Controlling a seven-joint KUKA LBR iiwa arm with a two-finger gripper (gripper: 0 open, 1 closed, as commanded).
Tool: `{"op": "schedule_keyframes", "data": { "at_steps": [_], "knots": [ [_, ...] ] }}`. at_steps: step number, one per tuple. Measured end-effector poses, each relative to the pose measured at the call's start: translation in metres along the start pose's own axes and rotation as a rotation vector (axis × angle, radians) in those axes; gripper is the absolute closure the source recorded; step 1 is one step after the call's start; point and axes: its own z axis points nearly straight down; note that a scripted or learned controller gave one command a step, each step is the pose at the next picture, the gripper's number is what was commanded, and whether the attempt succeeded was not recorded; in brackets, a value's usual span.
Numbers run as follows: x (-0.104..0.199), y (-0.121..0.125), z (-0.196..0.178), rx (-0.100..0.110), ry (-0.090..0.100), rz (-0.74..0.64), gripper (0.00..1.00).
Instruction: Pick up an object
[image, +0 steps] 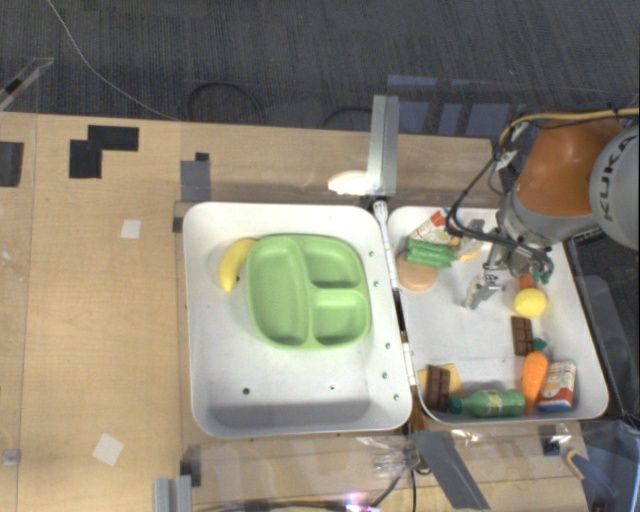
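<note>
My arm (575, 180) reaches in from three o'clock, pincer (484, 290) pointing down over the right bin (470, 345), metal fingers parted, gripping nothing. A smooth round lemon (530, 302) sits at its three o'clock.

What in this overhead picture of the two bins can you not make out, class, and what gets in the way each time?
- Gripper, camera view: too small and blurred to judge its grip.
- Banana: the green divided plate covers its right part.
- Carton in the right bin: label print too small to read.
- Arm: cut off by the picture's right edge.
</note>
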Motion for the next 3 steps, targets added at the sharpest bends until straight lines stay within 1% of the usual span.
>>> {"op": "schedule_keyframes", "data": {
  "at_steps": [1, 2, 3],
  "knots": [
    [-0.024, 0.016, 0.000, 0.004, 0.031, 0.053, 0.00],
    [0.018, 0.003, -0.001, 0.002, 0.001, 0.118, 0.00],
    [0.018, 0.053, -0.001, 0.002, -0.001, 0.060, 0.00]
  ]
}}
